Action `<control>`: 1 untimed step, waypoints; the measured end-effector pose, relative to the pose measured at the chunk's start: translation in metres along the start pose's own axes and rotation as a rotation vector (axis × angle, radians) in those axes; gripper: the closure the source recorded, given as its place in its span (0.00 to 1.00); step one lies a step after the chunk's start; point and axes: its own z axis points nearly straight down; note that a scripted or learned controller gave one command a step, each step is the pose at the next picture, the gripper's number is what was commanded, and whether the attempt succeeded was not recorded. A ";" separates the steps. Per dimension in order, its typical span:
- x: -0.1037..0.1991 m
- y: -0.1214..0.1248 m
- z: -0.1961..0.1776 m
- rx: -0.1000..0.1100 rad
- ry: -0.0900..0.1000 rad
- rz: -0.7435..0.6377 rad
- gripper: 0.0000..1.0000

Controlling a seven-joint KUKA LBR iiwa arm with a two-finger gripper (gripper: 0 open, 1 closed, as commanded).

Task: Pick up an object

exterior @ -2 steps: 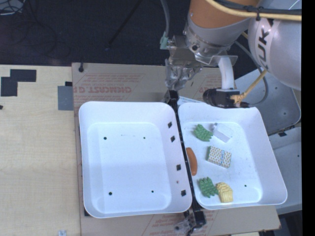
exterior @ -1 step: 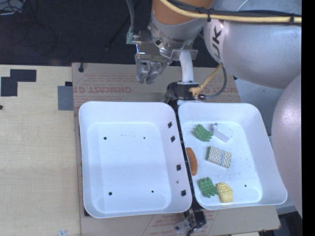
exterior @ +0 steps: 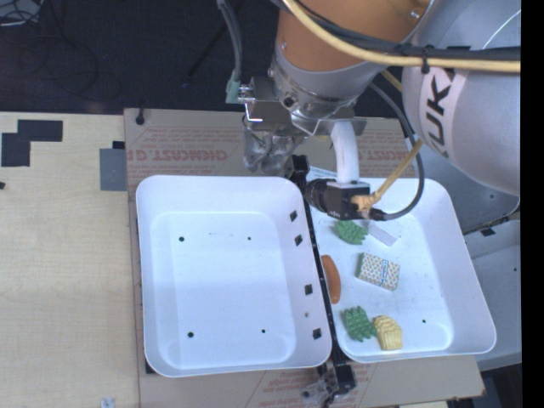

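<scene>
We see an orange sausage-shaped piece (exterior: 331,279) lying lengthwise along the right bin's (exterior: 442,228) left wall, its long axis running near to far. That bin also holds a green leafy piece (exterior: 349,231), a patterned block (exterior: 378,271), another green piece (exterior: 358,323) and a yellow corn-like piece (exterior: 388,332). The tool (exterior: 268,155) hangs blurred behind the left bin (exterior: 161,228); we cannot tell its state.

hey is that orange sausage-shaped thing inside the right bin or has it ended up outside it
Inside. The orange sausage-shaped piece lies on the floor of the right white bin, close against its left wall, beside the divider between the two bins.
</scene>
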 end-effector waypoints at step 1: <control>0.021 0.022 -0.107 -0.008 0.001 0.003 1.00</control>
